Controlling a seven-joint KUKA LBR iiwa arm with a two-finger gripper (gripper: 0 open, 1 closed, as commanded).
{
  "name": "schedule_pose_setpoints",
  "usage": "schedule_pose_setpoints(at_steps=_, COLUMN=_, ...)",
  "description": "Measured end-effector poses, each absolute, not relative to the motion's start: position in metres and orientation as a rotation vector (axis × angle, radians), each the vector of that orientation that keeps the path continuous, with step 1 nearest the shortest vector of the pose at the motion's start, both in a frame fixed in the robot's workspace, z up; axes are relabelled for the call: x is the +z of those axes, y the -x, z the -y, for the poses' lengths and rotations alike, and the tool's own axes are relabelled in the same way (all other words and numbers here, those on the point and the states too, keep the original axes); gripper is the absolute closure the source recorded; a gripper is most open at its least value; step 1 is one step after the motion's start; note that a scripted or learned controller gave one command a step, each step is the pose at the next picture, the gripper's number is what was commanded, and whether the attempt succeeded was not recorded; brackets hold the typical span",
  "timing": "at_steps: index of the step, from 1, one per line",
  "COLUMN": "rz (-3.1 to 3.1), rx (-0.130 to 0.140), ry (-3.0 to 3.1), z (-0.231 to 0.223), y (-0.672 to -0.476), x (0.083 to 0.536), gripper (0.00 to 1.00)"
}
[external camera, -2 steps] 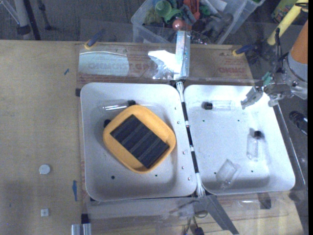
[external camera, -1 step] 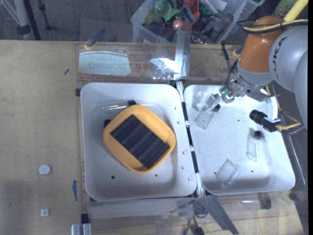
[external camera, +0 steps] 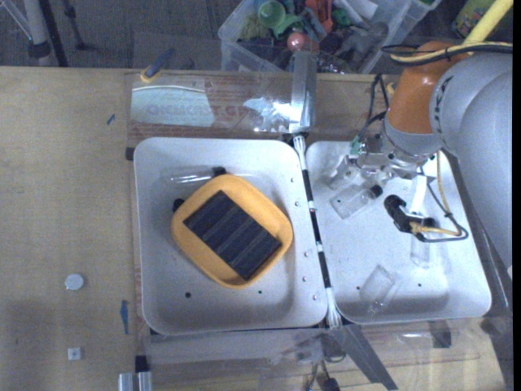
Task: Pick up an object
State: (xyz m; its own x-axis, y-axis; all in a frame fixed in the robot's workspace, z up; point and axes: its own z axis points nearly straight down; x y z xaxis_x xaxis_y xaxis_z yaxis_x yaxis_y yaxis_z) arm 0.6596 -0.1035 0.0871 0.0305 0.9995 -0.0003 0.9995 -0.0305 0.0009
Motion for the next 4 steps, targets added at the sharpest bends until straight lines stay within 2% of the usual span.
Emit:
schedule_pose_setpoints(at_steps=1, rz=-2.186, rx=0.005, ry=-2.248, z=0.103, y=-0.662, x=0.099, gripper=1.00)
schedule_pose_setpoints(at_steps=2, rz=-2.187, rx=0.005, ry=-2.248, z=0.102, y=-0.661, x=0.099, gripper=0.00)
schedule_pose_setpoints(at_steps=3, rz=-2.244, rx=0.004, ry=-2.194, z=0.122, y=-0.608, x=0.088, gripper=0.00)
schedule_pose_setpoints(at_steps=4, rz=-2.237, rx=0.011, ry=-2.193, z=0.123, y=-0.610, x=0.099, gripper=1.00)
